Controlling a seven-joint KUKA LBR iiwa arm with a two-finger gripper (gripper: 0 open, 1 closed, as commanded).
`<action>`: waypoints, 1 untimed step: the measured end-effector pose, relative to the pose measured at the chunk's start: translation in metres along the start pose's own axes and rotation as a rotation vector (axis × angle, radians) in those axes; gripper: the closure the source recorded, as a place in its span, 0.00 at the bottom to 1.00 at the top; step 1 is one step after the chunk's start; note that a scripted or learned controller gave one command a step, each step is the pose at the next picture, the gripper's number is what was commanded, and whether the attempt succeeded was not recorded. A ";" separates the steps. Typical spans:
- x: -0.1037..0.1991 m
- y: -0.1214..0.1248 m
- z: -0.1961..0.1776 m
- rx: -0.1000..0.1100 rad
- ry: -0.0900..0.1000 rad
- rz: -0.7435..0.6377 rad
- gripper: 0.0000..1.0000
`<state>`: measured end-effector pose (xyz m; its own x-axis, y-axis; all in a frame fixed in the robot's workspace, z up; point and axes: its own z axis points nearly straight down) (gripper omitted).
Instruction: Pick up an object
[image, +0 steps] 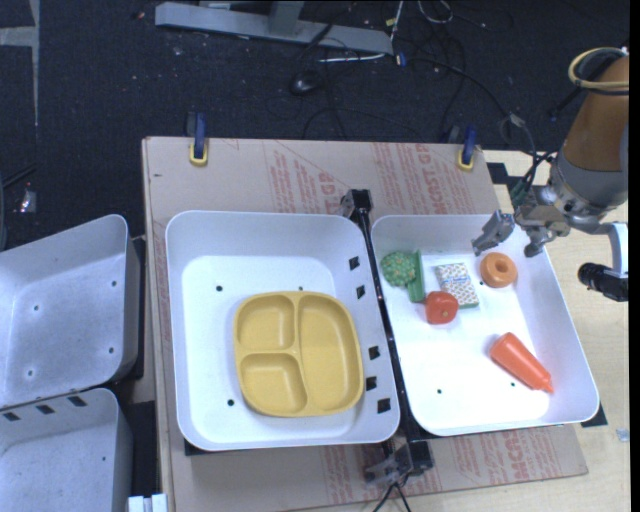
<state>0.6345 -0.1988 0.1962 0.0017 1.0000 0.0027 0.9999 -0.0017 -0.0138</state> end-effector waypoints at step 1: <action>0.001 0.003 -0.009 -0.014 -0.003 -0.003 0.00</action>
<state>0.6379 -0.1982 0.2053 -0.0014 1.0000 -0.0006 1.0000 0.0014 0.0006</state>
